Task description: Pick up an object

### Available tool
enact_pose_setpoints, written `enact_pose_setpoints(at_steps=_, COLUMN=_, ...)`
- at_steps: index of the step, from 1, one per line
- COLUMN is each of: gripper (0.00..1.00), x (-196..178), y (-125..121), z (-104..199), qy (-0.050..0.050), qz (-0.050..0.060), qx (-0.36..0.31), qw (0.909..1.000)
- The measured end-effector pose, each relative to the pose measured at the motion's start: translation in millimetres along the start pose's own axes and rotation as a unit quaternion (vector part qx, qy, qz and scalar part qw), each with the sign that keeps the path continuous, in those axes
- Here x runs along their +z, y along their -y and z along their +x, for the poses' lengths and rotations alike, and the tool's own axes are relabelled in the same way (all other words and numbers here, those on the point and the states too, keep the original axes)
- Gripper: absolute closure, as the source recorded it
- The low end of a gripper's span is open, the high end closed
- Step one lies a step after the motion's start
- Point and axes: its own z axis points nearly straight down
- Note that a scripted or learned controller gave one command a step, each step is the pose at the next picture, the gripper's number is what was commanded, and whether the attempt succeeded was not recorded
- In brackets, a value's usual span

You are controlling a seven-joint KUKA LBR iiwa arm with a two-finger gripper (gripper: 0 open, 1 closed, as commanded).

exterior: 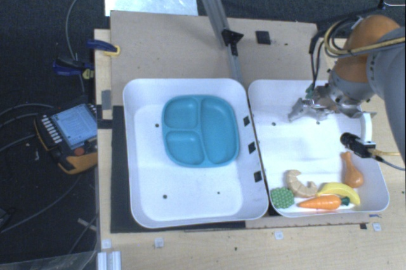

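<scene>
Several toy foods are gathered in the near corner of the right bin (273,135), well below the claw (309,109) in the camera view and apart from it. A chicken drumstick (351,170) is seen nearest beneath the claw, lying toward the right wall. Further down, a yellow banana (339,189) lies just above an orange carrot (320,202), the two touching or nearly so. To their left a pale, curved piece of food (300,183) is found, and a green broccoli-like piece (283,198) is set against the bin's lower left corner. No object is seen between the claw's fingers.

The claw is held over the upper part of the right bin, above bare white floor. Its metal fingers are seen spread apart toward the left, with nothing gripped. A small black part (355,144) hangs below and to the right of the claw, near the bin's right wall.

To the left of the claw, the left bin (143,154) is placed against the right bin, and a blue divided plate (200,130) lies inside it. Both bins rest on a brown board (171,40).
</scene>
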Motion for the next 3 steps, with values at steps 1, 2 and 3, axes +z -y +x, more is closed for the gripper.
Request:
enact_pose_setpoints(at_steps=1, gripper=1.00, x=-14.8, y=-2.3, z=-0.3, qy=0.001, qz=-0.004, qx=-0.001, qw=1.0000)
enact_pose_setpoints(at_steps=2, gripper=1.00, x=-59.5, y=-6.5, z=-1.3, qy=0.001, qz=-0.004, qx=-0.001, qw=1.0000)
enact_pose_setpoints(at_steps=3, gripper=1.00, x=-116.4, y=-15.5, z=-8.9, qy=0.001, qz=-0.005, qx=-0.001, qw=1.0000)
